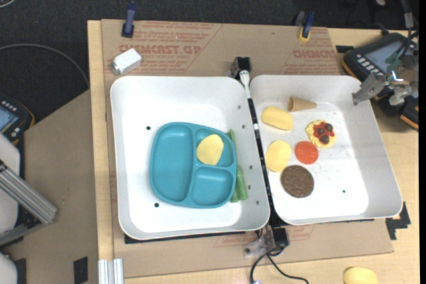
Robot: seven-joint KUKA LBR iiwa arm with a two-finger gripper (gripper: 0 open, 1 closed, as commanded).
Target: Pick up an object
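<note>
Cookie (297, 181) near front rim, right bin (373, 163) floor bare beside

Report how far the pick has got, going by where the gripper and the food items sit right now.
Done: nothing looks picked yet. The yellow piece already lies in the teal tray in the left bin.
In hand: nothing that I can see; the gripper sits at the right bin's far right edge.
Left: reaching in and lifting something. The brown cookie, red disc and cone lie untouched.
</note>
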